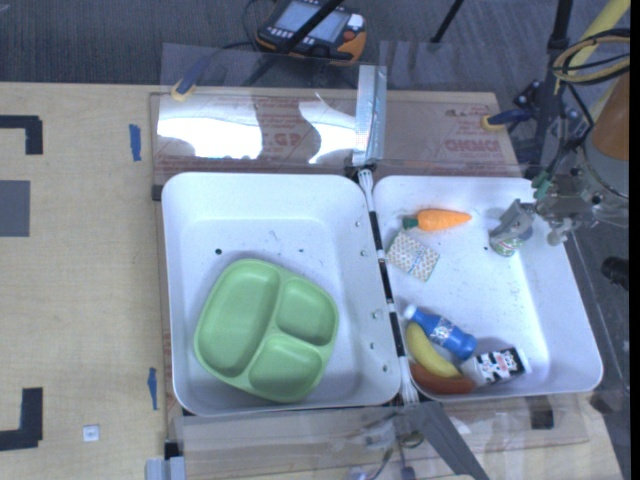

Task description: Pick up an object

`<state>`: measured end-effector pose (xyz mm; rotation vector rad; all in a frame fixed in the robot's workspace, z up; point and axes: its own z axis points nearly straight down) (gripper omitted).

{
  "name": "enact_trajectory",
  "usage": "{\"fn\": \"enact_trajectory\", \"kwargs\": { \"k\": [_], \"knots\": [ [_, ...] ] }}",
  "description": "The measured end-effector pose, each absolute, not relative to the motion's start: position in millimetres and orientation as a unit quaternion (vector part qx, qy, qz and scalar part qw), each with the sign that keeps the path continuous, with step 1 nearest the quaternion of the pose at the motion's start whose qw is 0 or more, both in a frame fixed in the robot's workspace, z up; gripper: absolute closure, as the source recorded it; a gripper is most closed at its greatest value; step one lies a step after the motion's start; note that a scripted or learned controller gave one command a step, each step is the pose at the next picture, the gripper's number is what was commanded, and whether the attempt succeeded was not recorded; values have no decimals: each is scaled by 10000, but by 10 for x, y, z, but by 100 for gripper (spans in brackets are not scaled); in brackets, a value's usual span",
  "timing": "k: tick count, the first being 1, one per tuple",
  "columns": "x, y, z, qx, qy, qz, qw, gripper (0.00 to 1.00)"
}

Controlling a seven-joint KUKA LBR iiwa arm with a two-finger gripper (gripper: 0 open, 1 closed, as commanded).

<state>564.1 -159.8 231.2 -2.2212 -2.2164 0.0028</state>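
Observation:
My gripper (507, 236) hangs low over the upper right part of the right bin (560, 318), on an arm coming in from the right edge. An orange carrot (442, 220) lies to its left, apart from it. A patterned square packet (412, 257) sits below the carrot. Near the bin's front edge lie a blue bottle (446, 334), a yellow banana (428, 356) over a red piece (447, 383), and a small black-and-white carton (497, 364). Nothing shows in the gripper's grasp.
The left bin (200, 208) holds a green divided plate (265, 329). A ridge (377, 268) separates the two bins. A cardboard sheet with clear film (260, 128) lies behind them, and cables and stands (575, 58) crowd the right rear.

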Motion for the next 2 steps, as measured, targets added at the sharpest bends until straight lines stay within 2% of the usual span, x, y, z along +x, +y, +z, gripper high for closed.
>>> {"fn": "enact_trajectory", "kwargs": {
  "k": [1,2],
  "knots": [
    [6226,-1866,1451,-7009,-7133,-4,-15,0],
    [6454,-2125,1285,-6454,-7639,0,-17,0]
  ]
}}
